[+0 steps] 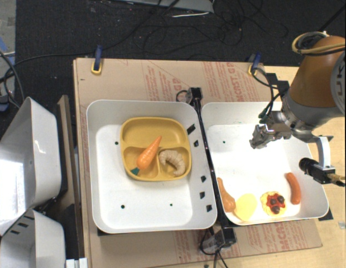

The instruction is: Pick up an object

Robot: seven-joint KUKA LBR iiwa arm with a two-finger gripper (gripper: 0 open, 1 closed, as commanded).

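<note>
- Sausage (294, 187), a small orange-red toy, lies at the near right of the right bin (234, 113), close to that bin's right wall and lengthwise toward the near edge.
- Just left of it, along the same near edge, sit a small round pastry with red and dark berries (274, 202), a pale yellow disc (246, 206) and an orange spoon-shaped piece (225, 194), the last close to the wall between the bins.
- Pincer (261, 136) hangs over the far middle of the right bin, well apart from the sausage and the other toys; whether its fingers are open or shut cannot be told from this slanted look, and nothing can be seen between them.
- Grey arm (318, 71) with its orange band reaches in from the right, crossing the bin's far right corner.
- In the left bin (103, 166) a yellow divided plate (153, 128) sits toward the far middle. A toy carrot (149, 153) lies tilted across the plate's inner ridge, and a pale curled shrimp (173, 161) rests in the near right compartment, just beside the carrot.
- Both bins stand side by side on a brown board surface (139, 77) printed with red lettering, with clamps at its two far corners and dark floor with cables beyond.
</note>
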